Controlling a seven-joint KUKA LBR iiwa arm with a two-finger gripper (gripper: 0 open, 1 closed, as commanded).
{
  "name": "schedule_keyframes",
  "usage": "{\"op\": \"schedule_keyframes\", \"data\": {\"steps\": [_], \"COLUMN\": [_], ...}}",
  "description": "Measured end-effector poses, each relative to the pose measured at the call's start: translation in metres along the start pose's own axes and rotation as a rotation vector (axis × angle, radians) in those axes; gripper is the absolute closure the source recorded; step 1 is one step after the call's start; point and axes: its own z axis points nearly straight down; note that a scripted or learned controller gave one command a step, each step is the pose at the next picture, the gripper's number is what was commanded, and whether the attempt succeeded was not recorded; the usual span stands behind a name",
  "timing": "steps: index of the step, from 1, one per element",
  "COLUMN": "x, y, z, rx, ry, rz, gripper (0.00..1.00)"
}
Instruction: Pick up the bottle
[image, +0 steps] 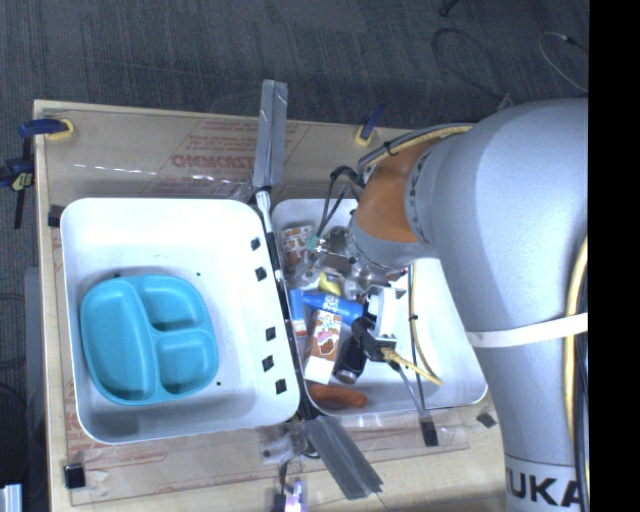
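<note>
The gripper (328, 258) hangs low over the back left part of the right bin (455, 350), under the orange band of the arm. Just in front of it lies a blue item with a yellow label (322, 304), which may be the bottle. A brown and white pack (323, 338) lies next to that, nearer the front. A small printed snack packet (295, 243) sits to the left of the gripper, against the bin's left wall. The arm hides much of the right bin.
An orange-brown sausage-shaped item (340, 398) lies at the front of the right bin. The left bin (150, 225) holds a blue divided plate (148, 338). A raised divider (275, 320) runs between the two bins.
</note>
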Motion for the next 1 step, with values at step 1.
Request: {"op": "schedule_keyframes", "data": {"steps": [1], "x": [0.0023], "y": [-0.0011], "z": [-0.0059], "rx": [0.011], "ry": [0.003], "rz": [-0.006], "gripper": [1.00]}}
